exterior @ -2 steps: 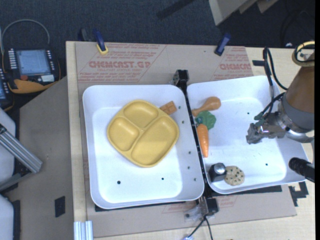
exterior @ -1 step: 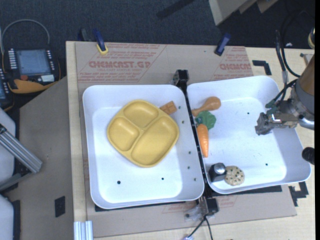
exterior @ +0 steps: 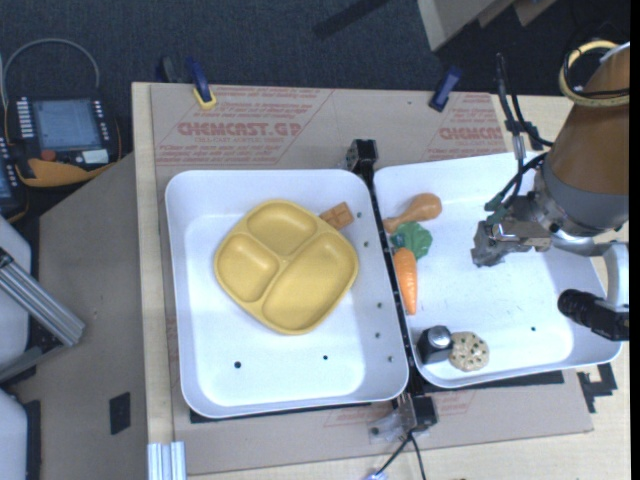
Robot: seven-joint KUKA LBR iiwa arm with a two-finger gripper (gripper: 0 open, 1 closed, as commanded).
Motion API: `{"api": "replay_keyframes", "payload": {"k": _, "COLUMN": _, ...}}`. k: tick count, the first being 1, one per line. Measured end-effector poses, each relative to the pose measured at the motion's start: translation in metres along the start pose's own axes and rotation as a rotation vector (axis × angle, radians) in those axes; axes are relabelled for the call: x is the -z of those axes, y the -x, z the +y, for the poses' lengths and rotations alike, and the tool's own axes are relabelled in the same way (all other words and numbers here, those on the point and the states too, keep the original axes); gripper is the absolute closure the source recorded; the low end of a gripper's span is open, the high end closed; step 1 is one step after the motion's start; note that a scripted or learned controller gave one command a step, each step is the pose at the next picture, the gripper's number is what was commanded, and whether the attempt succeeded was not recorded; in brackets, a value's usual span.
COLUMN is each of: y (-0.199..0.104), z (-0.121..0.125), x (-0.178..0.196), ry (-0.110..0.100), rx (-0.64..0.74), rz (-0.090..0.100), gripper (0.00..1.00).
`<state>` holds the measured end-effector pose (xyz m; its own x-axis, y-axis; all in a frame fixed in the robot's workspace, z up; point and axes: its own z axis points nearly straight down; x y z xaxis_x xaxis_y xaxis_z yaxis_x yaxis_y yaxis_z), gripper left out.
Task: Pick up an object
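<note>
A: While the arm [exterior: 590, 118] hangs over the right bin [exterior: 520, 308], what's the step?

B: Approach, I'd judge. The gripper [exterior: 497, 246] hovers above bare bin floor, nothing between its fingers. Jaw state — cannot tell, the view is too blurred there.

A: How to do it well?

B: Pick one target and centre over it before descending. The toy carrot [exterior: 405, 280] lies against the bin's left wall, so a finger may hit the wall; my guess is the cookie [exterior: 467, 350] near the front edge is cleaner, though it touches a small dark round piece [exterior: 435, 342] just beside it.

A: Containers, big to small?

B: Left bin [exterior: 200, 348] holds a yellow divided plate [exterior: 287, 266], three compartments, nothing in them. A small brown block [exterior: 337, 215] sits at the plate's far right edge. Right bin holds the carrot, a green leafy piece [exterior: 413, 238] touching its top, a tan drumstick-like piece [exterior: 415, 209] behind that, then the cookie and dark piece.

A: Hazards?

B: Crowded left wall; carrot could roll.
</note>
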<state>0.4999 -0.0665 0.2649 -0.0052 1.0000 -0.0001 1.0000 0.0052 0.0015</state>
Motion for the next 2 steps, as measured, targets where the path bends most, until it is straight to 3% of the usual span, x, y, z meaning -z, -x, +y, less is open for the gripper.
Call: {"api": "replay_keyframes", "payload": {"k": 2, "y": -0.106, "z": 0.05, "x": -0.03, "ry": 0.0, "rx": 0.0, "rz": 0.001, "gripper": 1.0}}
